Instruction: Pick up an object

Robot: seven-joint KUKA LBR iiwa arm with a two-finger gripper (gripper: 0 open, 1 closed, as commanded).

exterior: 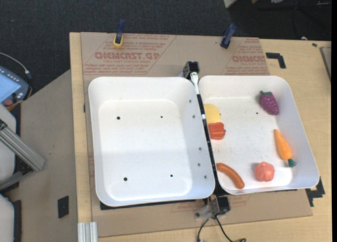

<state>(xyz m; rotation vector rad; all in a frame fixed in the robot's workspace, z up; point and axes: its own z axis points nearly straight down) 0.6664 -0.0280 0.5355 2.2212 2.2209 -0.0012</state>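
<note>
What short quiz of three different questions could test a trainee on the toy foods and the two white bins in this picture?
1. True or false: every toy food lies in the right shallow white plastic bin.
2. Which item is nearest that bin's far right corner: A the purple plastic grape bunch, B the long orange-red plastic sausage, C the round red plastic tomato?
3. Fill in: the orange plastic carrot has a ___ tip.

Key: 1 true; 2 A; 3 green.

Bench (52, 130), tan top, carries a brown cardboard sheet (174, 51). Two white bins sit on the sheet, touching: left bin (100, 141), right bin (303, 141). Blue clamps (119, 32) pin the sheet's far edge.
</note>
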